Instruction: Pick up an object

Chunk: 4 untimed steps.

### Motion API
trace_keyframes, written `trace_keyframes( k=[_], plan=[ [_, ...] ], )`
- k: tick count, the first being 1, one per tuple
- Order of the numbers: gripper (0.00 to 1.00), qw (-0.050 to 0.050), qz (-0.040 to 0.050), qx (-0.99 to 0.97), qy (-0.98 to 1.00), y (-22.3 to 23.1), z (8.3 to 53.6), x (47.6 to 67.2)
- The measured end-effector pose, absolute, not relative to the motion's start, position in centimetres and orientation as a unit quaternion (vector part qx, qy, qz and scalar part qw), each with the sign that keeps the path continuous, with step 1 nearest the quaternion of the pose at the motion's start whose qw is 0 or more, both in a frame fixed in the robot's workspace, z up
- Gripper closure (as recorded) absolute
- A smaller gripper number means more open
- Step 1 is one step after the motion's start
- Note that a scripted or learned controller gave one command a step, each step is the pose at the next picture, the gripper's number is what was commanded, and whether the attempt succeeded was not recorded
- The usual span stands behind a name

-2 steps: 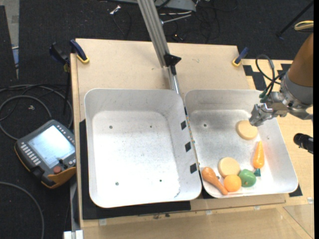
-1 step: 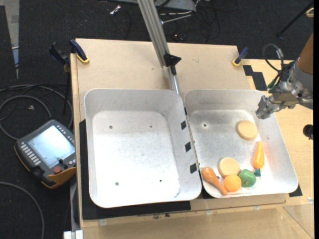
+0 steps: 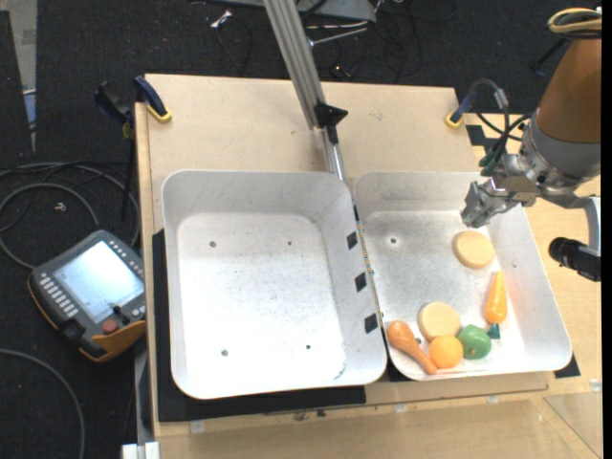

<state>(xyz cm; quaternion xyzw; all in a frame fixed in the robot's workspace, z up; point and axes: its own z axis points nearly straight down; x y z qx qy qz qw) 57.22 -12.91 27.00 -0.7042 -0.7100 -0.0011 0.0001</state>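
The right bin holds several toy foods. A pale round disc lies near the bin's right side, with an orange carrot-like piece just below it. Along the front lie a second pale disc, an orange ball, a green piece and another carrot. My gripper hangs just above and behind the upper pale disc, close over it, pointing down into the bin. Nothing shows between it and the disc.
The left bin sits beside the right one, with a raised divider edge between them. A slanted metal pole rises at the back. A teach pendant lies off the bench at left.
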Motion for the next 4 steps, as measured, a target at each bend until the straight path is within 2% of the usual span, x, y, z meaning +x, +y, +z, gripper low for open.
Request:
trace_keyframes(
  k=[1, 2, 4],
  plan=[
    [1.00, 0.000, -0.0007, -0.704, -0.710, -8.0, 26.7, 57.8],
    [1.00, 0.001, 0.0001, -0.704, -0.710, -3.2, 26.2, 56.6],
    [1.00, 0.002, 0.0009, -0.704, -0.710, 8.7, 23.2, 55.7]
  ],
)
